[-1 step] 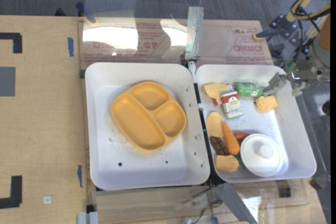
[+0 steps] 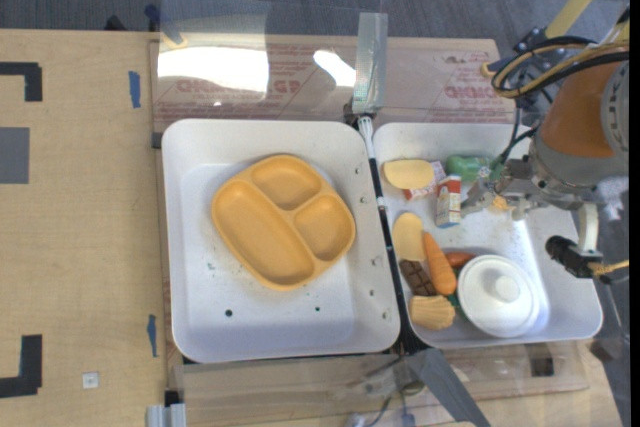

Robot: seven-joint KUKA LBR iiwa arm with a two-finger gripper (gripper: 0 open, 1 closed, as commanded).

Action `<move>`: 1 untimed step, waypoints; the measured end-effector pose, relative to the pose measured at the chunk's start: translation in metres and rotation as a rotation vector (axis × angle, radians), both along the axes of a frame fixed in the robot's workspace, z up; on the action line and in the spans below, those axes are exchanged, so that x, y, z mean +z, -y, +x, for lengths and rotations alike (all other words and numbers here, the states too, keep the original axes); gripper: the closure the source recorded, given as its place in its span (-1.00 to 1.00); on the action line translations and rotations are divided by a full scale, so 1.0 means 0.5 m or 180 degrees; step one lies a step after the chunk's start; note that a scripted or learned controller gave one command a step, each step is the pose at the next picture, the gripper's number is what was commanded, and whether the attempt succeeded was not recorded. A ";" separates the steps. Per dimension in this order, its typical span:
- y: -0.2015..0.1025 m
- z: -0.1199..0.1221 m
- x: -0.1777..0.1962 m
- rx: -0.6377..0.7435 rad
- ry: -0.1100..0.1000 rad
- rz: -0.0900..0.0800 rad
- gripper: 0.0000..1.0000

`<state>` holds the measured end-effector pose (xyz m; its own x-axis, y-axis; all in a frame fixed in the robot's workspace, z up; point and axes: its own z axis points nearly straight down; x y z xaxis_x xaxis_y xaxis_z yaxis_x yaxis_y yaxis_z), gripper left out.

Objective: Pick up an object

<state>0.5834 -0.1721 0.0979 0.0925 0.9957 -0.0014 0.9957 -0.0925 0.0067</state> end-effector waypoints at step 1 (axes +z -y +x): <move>0.013 0.161 -0.026 -0.1126 -0.0056 -0.0002 -1.00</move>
